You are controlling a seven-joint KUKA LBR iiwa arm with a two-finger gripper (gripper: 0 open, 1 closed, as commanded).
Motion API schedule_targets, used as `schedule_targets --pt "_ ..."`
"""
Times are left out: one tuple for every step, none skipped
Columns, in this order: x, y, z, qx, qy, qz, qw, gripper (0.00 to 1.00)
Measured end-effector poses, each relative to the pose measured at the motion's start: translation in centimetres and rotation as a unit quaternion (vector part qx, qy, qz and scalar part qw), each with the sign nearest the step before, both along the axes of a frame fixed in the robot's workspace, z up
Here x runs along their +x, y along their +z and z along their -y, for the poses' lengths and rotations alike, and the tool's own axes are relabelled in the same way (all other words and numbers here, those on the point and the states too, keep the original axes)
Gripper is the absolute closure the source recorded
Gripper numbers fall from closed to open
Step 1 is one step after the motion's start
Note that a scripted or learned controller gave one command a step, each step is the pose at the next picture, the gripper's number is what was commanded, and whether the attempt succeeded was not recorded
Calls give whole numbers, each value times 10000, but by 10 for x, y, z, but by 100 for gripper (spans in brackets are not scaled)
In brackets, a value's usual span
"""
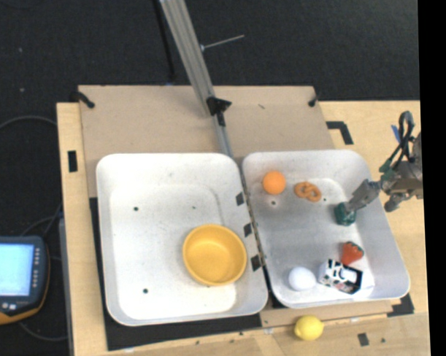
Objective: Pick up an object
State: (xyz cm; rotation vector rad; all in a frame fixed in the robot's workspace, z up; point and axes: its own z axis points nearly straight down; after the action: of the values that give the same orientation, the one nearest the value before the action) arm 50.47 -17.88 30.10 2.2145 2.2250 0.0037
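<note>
Right now the small green object (pixel 345 216) sits in the right bin (pixel 380 277), near its right wall, and the gripper (pixel 355 203) reaches in from the right with its tip on or just above that object. Cannot tell whether the fingers are apart or together; they're too small and blurred. Same bin: orange ball (pixel 274 183) and brown ring-shaped piece (pixel 307 191) toward the back, red item (pixel 351 252), black-and-white item (pixel 342 276) and white ball (pixel 301 278) toward the front. Left bin (pixel 136 213) holds a yellow bowl (pixel 214 254). A yellow lemon-like object (pixel 308 327) lies on the surface (pixel 178 350), just in front of the right bin.
</note>
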Motion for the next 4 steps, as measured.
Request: schedule_targets --pt "0 0 0 0 -10 1 10000 0" --pt "-4 -44 7 -13 -28 -21 10000 0" --pt "-4 -106 13 -4 -30 -41 10000 0" --pt "-5 -168 11 -7 -27 -27 10000 0"
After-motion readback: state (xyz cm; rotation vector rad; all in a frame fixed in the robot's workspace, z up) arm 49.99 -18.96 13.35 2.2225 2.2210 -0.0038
